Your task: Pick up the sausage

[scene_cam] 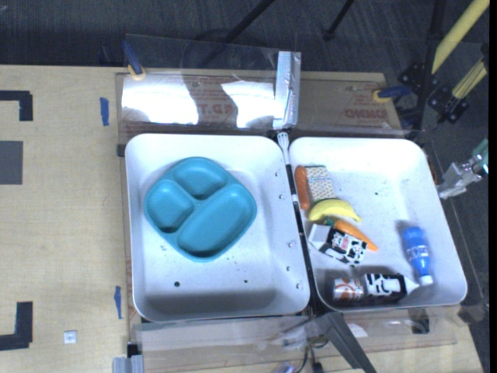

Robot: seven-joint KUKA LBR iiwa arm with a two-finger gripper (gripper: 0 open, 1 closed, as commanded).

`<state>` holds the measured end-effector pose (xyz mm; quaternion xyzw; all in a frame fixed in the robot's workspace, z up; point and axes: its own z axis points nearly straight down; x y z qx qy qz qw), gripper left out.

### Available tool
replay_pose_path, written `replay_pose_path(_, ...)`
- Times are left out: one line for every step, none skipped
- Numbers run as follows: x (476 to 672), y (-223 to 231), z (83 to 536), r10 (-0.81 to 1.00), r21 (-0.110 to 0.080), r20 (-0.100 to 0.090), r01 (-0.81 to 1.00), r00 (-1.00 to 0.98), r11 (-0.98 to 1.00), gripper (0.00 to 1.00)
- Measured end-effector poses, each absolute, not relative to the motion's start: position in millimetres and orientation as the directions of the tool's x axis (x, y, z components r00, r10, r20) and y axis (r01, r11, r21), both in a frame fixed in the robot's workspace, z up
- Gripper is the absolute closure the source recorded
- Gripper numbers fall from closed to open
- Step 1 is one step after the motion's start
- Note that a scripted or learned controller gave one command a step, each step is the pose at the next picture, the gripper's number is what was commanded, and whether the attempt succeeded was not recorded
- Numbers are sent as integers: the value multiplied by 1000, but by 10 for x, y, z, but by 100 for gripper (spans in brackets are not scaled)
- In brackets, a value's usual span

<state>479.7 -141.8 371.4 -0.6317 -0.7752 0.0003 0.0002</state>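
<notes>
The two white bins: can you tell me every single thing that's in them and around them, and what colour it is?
Left bin: 1, white, left half of the bench.
Right bin: 1, white, beside the left bin.
Divided plate: 1, blue, middle of the left bin.
Sausage: 1, orange-red, right bin, along its left wall.
Cracker-like block: 1, tan and speckled, touching the sausage's right side.
Banana: 1, yellow, just below the block.
Carton: 1, white with black patches, below the banana.
Carrot-like piece: 1, orange, by the carton.
Dark bottle: 1, black, white and orange, lying along the right bin's near edge.
Small bottle: 1, blue, right side of the right bin.
Gripper: 1, grey metal, at the right bin's right rim.
</notes>
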Motion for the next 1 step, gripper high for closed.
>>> replay_pose_path(4801,-2200,4354,996,4,-4,996,94,-94,100)
